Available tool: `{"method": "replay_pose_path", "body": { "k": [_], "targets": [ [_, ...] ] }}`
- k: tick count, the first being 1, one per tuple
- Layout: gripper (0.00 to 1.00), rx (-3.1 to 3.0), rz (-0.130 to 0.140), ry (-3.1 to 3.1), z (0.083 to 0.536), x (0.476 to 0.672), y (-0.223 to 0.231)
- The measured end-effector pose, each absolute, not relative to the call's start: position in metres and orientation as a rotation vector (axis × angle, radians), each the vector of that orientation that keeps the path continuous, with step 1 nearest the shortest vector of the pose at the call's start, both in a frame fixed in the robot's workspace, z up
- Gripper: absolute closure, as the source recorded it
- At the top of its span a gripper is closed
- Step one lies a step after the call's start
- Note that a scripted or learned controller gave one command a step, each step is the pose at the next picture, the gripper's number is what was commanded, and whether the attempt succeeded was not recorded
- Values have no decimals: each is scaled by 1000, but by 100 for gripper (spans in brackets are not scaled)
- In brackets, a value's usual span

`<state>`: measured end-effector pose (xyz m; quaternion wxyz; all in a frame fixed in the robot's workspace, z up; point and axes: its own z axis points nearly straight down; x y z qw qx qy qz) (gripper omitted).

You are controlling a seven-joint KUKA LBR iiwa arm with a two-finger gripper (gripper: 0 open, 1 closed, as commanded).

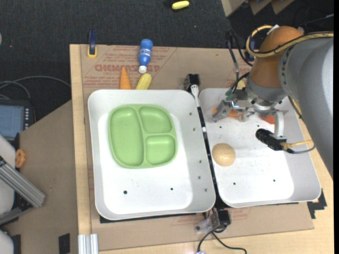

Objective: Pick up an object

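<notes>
A round tan ball-like object point(223, 154) lies in the right bin point(265, 187), near its left wall. My gripper point(236, 110) hangs low over the far end of that bin, well beyond the tan object and a little to its right. A small orange thing point(217, 110) pokes out just left of the gripper, and another orange-red bit point(270, 119) shows to its right, partly hidden by the wrist. Nothing can be seen held.
In the left bin point(153, 194) lies a green divided plate point(142, 135). Beyond the bins on the bench are a blue-and-white bottle point(144, 54), a carrot point(124, 79) and a yellow piece point(143, 81). A black clip point(192, 81) sits between the bins.
</notes>
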<state>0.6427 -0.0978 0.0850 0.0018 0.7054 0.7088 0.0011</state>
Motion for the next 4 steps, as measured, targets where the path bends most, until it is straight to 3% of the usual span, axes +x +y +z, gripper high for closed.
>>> {"method": "replay_pose_path", "body": {
  "k": [1, 2, 3, 4],
  "targets": [
    [0, 2232, -4, 2216, 85, 597, -180],
    [0, 2212, 5, 2225, 85, 643, -119],
    [100, 2218, -2, 2224, 95, 640, -122],
    [100, 2215, 8, 2226, 191, 587, -69]
  ]
}}
